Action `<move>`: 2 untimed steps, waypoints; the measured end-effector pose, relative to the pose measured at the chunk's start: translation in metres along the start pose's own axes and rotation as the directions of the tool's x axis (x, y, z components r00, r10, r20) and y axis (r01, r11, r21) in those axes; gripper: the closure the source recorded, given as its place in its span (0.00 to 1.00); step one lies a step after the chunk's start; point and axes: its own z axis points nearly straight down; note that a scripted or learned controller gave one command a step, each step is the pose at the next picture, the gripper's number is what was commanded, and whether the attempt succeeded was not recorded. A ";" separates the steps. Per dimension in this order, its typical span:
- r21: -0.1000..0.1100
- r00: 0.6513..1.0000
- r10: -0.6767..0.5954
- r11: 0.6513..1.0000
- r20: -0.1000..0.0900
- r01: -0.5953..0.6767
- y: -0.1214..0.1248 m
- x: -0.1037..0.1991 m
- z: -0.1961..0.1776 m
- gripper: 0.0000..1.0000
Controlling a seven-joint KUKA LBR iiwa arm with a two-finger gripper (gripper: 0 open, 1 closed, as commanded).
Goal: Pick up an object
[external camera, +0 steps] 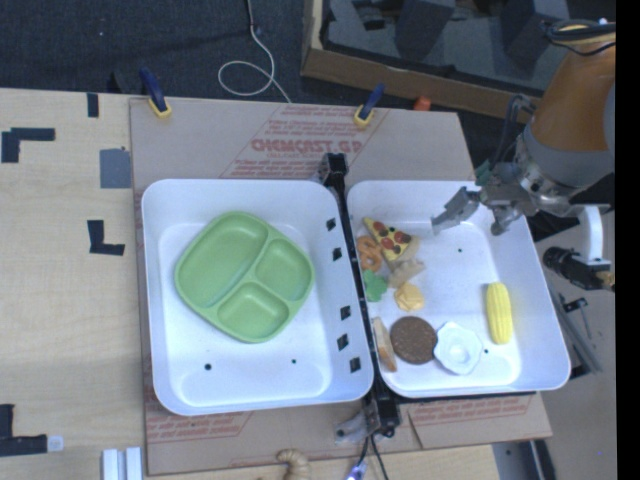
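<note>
Above the right bin's [520, 368] far edge, the gripper [478, 214] is hanging spread and holding nothing. Below it are lying a pizza slice [387, 240], ridged yellow corn [498, 312], round brown patty [412, 338] and fried egg [459, 348]. Left bin [165, 368] is holding a glossy green divided plate [244, 276].

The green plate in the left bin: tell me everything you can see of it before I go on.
The green plate is a pale green, roughly square tray with rounded corners, matte like plastic. Raised ridges split it into three compartments: one large at its left, two smaller at its right. Nothing lies in any of them. It lies flat, right side up, turned at an angle, on the floor of the left bin, nearer the far wall. The gripper is over the right bin, well apart from it.
</note>
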 end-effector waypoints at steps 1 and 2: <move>0.010 1.000 -0.002 1.000 -0.002 0.002 0.006 0.035 0.142 0.00; 0.000 1.000 0.002 1.000 0.002 -0.002 -0.028 0.046 0.163 0.00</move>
